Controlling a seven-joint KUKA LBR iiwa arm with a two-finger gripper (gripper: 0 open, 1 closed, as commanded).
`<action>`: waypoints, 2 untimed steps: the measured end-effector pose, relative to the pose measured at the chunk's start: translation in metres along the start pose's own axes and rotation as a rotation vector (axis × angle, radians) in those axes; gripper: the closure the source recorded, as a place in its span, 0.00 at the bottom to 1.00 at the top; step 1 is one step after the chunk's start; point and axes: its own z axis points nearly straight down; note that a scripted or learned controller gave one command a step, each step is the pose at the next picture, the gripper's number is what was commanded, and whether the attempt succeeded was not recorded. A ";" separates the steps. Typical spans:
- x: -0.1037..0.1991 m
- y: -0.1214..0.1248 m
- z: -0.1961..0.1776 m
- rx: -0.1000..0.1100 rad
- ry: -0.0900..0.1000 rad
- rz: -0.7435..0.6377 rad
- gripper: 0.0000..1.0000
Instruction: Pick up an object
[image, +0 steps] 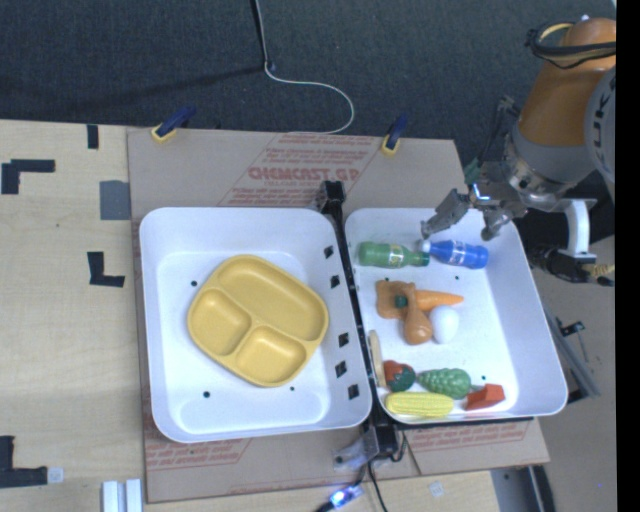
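Observation:
My gripper (468, 222) hangs over the back of the right bin (525, 290), its fingers (441, 215) spread open with nothing between them. Just below it lies a blue bottle (462, 254), and to that bottle's left a green bottle (390, 256). Further forward in the same bin are a carrot (438, 298), a brown toy piece (410, 312) and a white egg (444, 324). Along the front edge sit a corn cob (420, 404), a green vegetable (445, 381), a red and green piece (399, 376) and a red piece (485, 396).
The left bin (175, 400) holds a yellow divided plate (257, 318). A black divider (345, 290) runs between the bins. The arm's grey and orange body (565, 100) stands at the right above the right bin's far corner.

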 end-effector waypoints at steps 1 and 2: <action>0.000 0.002 -0.008 -0.013 -0.002 -0.002 0.00; 0.002 0.001 0.057 -0.007 -0.002 -0.003 0.00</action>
